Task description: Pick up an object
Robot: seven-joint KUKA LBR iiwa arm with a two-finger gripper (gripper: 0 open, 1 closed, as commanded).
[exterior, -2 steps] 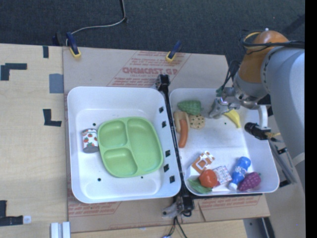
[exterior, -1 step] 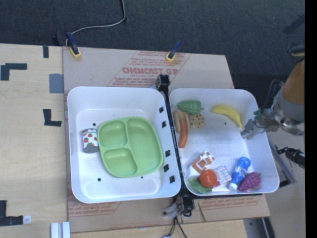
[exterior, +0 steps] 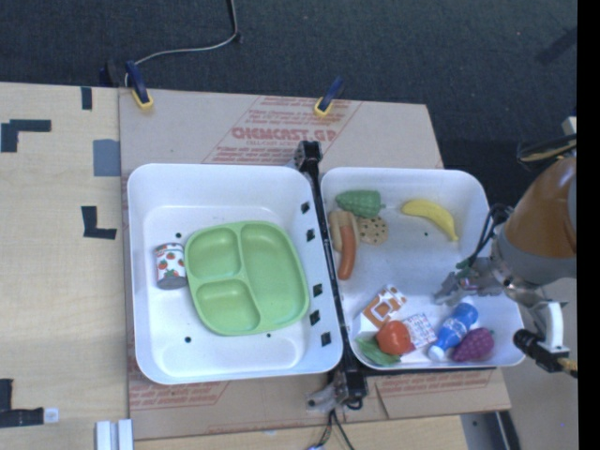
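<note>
My gripper [exterior: 457, 287] hangs low over the right side of the right bin [exterior: 473, 187], just above the blue bottle [exterior: 453, 331]. Purple grapes [exterior: 474, 345] lie to the right of the bottle. A red tomato [exterior: 395, 336] on a green leaf [exterior: 373, 351] and a small orange-and-white box [exterior: 386, 304] sit at the bin's front. A banana [exterior: 431, 217], a green pepper [exterior: 359, 202], a carrot [exterior: 346, 247] and a speckled cookie [exterior: 372, 230] lie toward the back. I see nothing held in the gripper.
The left bin [exterior: 150, 340] holds a green divided plate [exterior: 247, 276] and a small strawberry-patterned cup [exterior: 170, 265] at its left. The arm's orange band [exterior: 553, 216] rises over the right bin's right wall. A black divider [exterior: 323, 251] runs between the bins.
</note>
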